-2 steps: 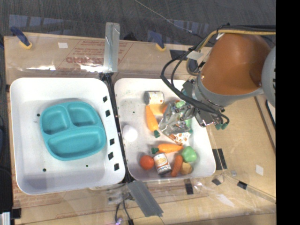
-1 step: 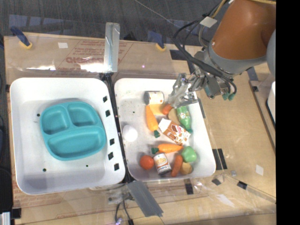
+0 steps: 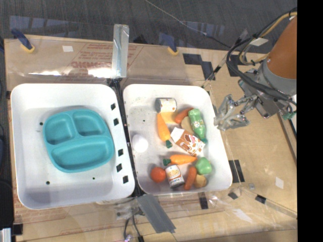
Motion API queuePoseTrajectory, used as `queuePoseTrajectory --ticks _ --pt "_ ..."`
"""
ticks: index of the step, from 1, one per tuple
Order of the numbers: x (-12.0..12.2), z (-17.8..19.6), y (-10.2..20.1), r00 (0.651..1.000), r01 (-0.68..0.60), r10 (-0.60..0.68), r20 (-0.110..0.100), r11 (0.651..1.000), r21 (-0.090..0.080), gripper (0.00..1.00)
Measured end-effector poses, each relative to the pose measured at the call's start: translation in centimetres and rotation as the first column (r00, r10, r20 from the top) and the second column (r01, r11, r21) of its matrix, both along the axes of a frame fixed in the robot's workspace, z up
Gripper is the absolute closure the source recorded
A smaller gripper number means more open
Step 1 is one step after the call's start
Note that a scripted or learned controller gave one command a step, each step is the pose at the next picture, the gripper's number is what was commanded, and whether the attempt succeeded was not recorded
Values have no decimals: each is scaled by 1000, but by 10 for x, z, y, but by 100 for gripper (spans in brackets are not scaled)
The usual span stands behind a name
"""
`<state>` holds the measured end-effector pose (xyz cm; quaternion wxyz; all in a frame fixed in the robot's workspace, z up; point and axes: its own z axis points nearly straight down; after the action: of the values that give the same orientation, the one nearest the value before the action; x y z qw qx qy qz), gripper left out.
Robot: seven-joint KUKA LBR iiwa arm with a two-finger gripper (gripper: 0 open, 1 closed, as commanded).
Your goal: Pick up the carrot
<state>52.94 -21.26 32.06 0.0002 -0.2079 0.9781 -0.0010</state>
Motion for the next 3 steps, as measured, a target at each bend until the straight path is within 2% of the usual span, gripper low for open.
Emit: queuePoseTrajectory --ticks 1,2,3 --pt "-10 -186 6 965 -261 261 -8 965 9 100" --pt "-8 -183 5 965 -261 261 -2 965 4 0" --pt "-31 -229 38 975 -220 220 0 975 4 0"
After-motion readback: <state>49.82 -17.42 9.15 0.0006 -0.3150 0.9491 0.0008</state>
